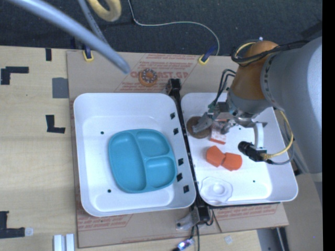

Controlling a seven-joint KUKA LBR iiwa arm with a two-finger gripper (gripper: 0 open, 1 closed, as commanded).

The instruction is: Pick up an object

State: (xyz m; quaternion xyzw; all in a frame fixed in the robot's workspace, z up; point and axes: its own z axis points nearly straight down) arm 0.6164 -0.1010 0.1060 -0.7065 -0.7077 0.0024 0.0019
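Observation:
My gripper (pixel 215 120) hangs low over the upper left part of the right bin (pixel 278 185). Just left of it lies a brown round object (pixel 195 128), very close to the gripper. A small red and white packet (pixel 217 137) lies right under the gripper. Further toward the front sit an orange block (pixel 213 156) and a second orange piece (pixel 233 162), side by side and touching. A clear plastic lid (pixel 216 188) rests near the bin's front edge. I see nothing lifted off the bin floor.
The left bin (pixel 84 140) holds a blue divided plate (pixel 142 159). A black divider (pixel 180 135) runs between the two bins. The arm's grey body and orange band (pixel 250 77) cover the right bin's far right corner.

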